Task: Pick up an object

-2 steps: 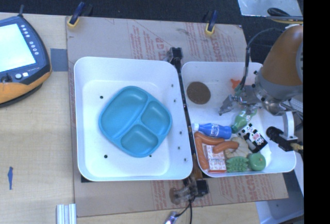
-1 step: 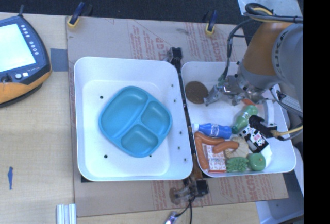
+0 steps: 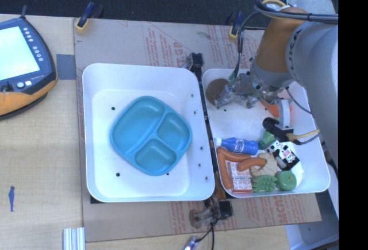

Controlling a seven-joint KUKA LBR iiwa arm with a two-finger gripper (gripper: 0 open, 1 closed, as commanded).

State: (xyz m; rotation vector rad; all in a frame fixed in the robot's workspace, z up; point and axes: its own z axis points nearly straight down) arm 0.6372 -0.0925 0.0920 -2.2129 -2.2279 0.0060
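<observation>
Assorted small objects, among them a blue bottle (image 3: 237, 144) and green toy (image 3: 270, 183), crowd the right bin's (image 3: 241, 118) lower half. Above them, right of centre, the grey arm (image 3: 299, 53) bends steeply down; gripper (image 3: 238, 95) near the bin's upper edge.

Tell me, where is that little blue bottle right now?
The blue bottle lies on its side in the right bin, near the bin's left wall, just above the hot dog and left of a small green toy.

Blue bottle (image 3: 238, 144), hotdog (image 3: 241, 161) and green toys (image 3: 275, 181) crowd the right bin's (image 3: 230, 191) front
</observation>
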